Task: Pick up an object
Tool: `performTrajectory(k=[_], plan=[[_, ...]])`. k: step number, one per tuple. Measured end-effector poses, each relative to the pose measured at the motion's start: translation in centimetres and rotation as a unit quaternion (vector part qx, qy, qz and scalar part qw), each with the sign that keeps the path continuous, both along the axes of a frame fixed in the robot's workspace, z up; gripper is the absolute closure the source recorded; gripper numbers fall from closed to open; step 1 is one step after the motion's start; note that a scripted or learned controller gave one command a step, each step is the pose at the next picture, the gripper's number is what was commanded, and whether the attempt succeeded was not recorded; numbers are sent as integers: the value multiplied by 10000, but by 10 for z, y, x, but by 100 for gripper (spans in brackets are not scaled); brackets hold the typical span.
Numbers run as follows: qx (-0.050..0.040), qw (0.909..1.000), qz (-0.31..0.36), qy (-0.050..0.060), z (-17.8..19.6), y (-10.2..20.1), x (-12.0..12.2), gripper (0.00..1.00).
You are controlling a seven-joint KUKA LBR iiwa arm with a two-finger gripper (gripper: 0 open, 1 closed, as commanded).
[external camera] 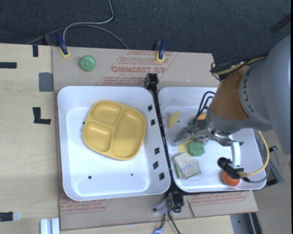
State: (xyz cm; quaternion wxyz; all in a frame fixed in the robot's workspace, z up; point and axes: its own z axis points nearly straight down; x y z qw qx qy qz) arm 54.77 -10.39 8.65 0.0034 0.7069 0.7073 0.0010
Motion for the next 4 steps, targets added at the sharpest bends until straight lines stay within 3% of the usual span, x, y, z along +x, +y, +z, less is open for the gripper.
performTrajectory(k=[1, 3, 4], plan=[[0, 10000, 6, -10, 0, 1, -8, 0], [7, 10000, 10, 18, -1, -8, 105, 0], [-41, 9999, -18, 153, 1, 1, 115, 0]])
